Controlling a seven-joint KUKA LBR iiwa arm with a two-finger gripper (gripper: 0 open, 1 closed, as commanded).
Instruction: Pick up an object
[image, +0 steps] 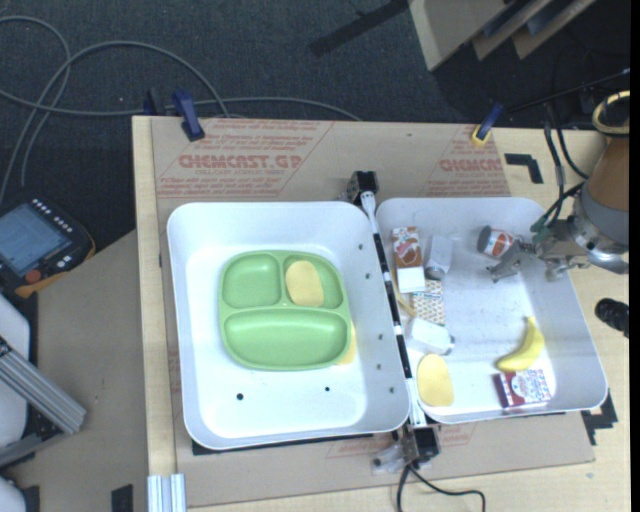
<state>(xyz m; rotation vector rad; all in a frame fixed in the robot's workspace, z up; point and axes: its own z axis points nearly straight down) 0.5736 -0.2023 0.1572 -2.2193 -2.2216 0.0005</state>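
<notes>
Reaching in at the right of the frame, the pincer (522, 256) hovers with fingers apart, nothing between them, just right of a small can (494, 240) in the right bin (592, 352).

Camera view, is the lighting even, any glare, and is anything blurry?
Camera view: soft, fairly even light; the white bins look bright but not blown out; faint shadow under the banana; small packets by the divider are slightly soft, and the gripper is hard to resolve.

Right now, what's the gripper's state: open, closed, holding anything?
Gripper: over the right bin, beside a small can; open or closed cannot be told.
</notes>
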